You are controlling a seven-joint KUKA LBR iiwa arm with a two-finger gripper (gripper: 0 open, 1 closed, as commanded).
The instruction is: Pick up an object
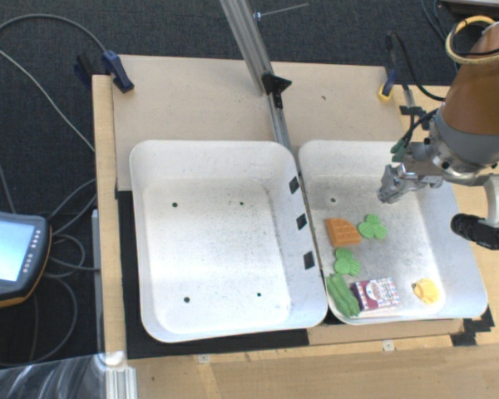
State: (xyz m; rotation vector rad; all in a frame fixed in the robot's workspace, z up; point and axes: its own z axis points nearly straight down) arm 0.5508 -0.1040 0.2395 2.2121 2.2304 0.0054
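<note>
Hovering above the right shallow white bin (449, 223): metal claw (392, 187); whether spread or closed, cannot tell. Nearest below, flat orange ridged block (343, 232) beside small green clover-shaped piece (372, 228), mid-bin. Probably light, rigid, slightly slick plastic. Best pinched across the block's narrow sides, clear of the green neighbour.

Small objects (347, 233) in right bin (449, 248), beside left bin (208, 160).

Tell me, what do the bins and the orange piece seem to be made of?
The bins look like thin molded plastic, matte white and speckled with scuffs; their rounded corners and shallow walls suggest it. The orange piece looks like plastic or foam with a matte, ridged top; the view is too coarse to decide.
</note>
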